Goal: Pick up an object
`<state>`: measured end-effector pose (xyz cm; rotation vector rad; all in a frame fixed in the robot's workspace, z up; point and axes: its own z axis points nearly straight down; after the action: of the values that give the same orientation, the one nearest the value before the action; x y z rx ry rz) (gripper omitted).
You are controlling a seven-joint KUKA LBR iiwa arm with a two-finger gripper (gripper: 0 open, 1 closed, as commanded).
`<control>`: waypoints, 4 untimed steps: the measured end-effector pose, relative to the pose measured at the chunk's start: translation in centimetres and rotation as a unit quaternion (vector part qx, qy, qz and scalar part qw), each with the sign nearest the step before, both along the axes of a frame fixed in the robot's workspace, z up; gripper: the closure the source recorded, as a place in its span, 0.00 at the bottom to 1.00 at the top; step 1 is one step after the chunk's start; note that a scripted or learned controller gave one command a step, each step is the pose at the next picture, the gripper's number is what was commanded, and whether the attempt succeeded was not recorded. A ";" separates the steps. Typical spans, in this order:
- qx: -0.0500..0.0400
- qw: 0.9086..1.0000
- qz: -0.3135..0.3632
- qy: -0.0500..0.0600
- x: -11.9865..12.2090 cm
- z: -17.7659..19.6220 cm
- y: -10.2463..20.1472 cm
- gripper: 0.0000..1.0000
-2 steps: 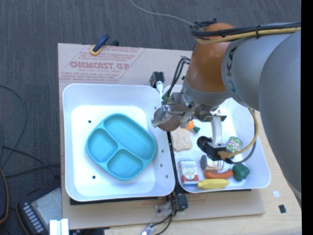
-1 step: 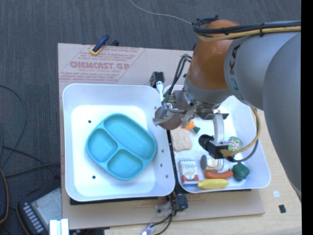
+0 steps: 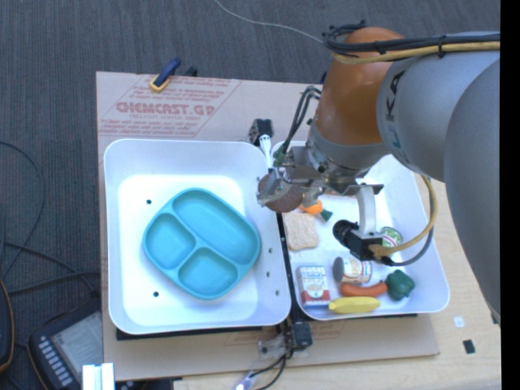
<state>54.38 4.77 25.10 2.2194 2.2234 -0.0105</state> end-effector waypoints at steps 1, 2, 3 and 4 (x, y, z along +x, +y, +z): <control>0.002 1.000 -0.001 0.000 0.4 -6.8 2.9 1.00; 0.002 1.000 0.000 0.000 0.4 -5.8 2.9 1.00; 0.002 1.000 -0.001 -0.001 -6.1 -4.8 1.4 1.00; 0.002 1.000 -0.002 -0.001 -6.1 -6.7 -6.3 1.00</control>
<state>48.31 -1.55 18.39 2.2245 2.2197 -0.0043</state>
